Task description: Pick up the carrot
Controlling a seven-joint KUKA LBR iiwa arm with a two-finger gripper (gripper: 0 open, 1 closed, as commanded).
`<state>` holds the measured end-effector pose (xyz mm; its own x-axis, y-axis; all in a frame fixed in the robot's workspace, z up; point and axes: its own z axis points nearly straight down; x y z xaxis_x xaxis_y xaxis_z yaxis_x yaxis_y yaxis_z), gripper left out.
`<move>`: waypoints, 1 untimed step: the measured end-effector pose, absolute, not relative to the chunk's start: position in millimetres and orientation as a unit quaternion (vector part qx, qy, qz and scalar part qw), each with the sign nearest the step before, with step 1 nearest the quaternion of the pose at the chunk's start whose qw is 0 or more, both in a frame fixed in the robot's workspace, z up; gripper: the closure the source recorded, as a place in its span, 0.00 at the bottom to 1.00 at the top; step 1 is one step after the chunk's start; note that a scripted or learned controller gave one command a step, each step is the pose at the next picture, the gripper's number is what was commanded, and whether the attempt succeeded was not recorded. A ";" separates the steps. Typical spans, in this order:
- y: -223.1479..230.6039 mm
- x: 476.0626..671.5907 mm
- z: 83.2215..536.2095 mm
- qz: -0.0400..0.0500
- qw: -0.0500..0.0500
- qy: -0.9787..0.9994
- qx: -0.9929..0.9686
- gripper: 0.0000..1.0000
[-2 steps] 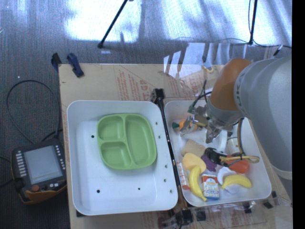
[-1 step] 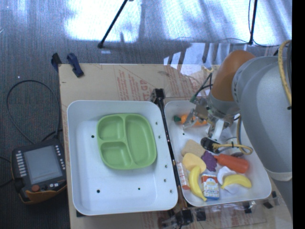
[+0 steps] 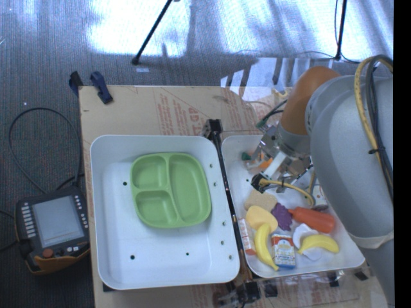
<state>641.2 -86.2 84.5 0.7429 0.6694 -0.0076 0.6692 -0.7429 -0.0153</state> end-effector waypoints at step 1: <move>-85.3 641.3 94.1 0.008 0.006 -0.363 -0.932 1.00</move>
